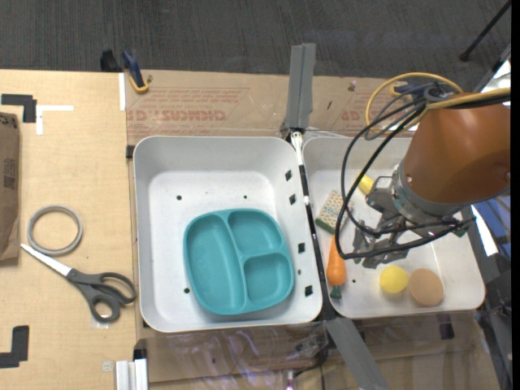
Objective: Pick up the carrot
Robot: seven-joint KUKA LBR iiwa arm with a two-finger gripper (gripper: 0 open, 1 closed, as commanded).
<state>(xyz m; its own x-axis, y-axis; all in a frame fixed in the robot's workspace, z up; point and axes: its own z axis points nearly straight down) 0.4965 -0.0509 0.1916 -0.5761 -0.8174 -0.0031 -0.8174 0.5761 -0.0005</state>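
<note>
Carrot lay hard against the right bin's left wall, little room on that side. We saw the gripper just beside it, over open floor; we couldn't tell its fingers' state.

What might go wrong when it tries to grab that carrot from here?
1. The carrot lies tight against the right bin's left wall, so the claw may bump the wall or fail to get around it.
2. The yellow ball and tan ball sit nearby, and a sweep could knock them.
3. Loose black cables hang over the bin and might snag.
</note>
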